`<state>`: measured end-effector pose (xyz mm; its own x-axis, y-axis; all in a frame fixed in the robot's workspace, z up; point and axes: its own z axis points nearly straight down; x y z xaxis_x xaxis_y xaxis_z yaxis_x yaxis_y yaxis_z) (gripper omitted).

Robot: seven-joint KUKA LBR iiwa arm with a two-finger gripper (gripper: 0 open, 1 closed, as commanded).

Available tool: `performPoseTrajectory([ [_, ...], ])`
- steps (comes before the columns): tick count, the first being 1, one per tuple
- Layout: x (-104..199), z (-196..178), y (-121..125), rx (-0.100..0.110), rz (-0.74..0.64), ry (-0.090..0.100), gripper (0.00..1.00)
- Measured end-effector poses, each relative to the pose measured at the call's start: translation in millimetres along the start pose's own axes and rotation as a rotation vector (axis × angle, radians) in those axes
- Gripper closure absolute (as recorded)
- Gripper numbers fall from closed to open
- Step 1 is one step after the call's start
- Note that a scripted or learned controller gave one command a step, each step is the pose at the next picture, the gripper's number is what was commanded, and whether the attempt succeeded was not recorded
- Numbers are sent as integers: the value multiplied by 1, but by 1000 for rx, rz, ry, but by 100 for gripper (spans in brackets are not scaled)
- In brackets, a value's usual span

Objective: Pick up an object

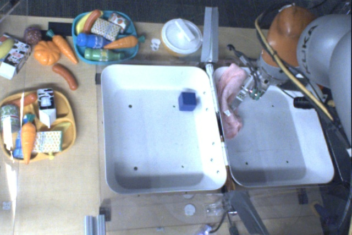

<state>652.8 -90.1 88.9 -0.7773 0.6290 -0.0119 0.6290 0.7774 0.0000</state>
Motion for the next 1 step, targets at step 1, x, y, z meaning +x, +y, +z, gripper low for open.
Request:
performPoseTrajectory([
  [1,-1,-13,3,-8,-1,-6,100],
])
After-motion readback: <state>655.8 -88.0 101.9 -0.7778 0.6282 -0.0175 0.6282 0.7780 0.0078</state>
